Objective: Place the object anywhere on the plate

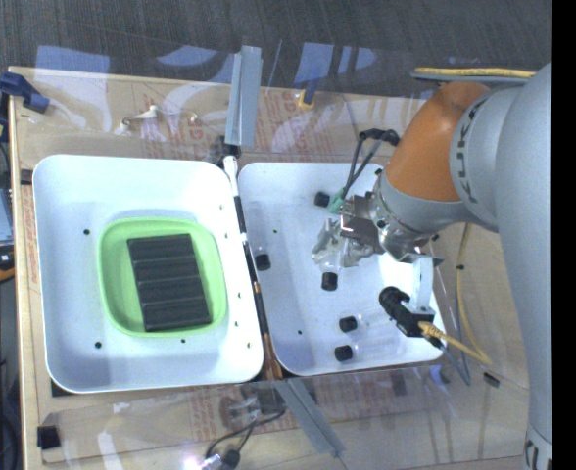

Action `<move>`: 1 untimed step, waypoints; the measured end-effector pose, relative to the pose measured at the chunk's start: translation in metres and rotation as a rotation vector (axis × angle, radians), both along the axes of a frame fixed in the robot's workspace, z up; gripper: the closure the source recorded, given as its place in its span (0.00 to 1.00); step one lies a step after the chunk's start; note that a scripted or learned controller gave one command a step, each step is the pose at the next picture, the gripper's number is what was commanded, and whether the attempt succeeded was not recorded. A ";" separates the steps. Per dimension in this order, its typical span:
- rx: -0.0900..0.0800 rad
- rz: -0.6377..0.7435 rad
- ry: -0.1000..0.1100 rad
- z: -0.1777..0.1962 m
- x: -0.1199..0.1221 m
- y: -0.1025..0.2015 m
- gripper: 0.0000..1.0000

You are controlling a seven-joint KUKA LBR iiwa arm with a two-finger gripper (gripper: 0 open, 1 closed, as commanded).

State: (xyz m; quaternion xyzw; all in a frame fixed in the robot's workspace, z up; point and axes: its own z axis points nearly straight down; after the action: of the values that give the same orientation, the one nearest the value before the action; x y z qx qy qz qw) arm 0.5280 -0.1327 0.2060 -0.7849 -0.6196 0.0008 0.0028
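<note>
The dark ridged block (169, 282), which reads as the task's object, lies flat in the middle of the green plate (112, 262). It sits well inside the raised rim and square to it, and the plate rests in the left bin (58, 204). The gripper (339, 245) hangs over the right bin (288, 189), well apart from the plate and across the two bins' adjoining walls from it. From this slanted view it cannot be told whether the claw is wide or narrow, because its metal parts blur together under the wrist. Nothing can be made out in its grasp. Several small black pieces (329, 281) are scattered on the right bin's floor, one just beside the gripper and others nearer the front wall. On this evidence the placing looks done, and the step in hand is most likely to get the arm (435, 164) clear without spoiling the result. Doing that well calls for a straight lift before any sideways travel, so the tool passes above the loose pieces instead of dragging through them. The path should also keep to the right bin's side, away from the shared wall. A knock there could jolt the left bin and slide the block toward the plate's rim. If the program checks success from this camera, the arm is best parked where it does not cover the plate.
</note>
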 end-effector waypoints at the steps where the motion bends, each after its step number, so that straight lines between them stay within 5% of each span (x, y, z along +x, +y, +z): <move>1: -0.001 0.146 0.000 -0.015 0.001 0.069 1.00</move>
State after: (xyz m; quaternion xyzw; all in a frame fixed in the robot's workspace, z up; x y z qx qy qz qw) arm 0.5295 -0.0635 0.1911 -0.7375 -0.6753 0.0012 0.0023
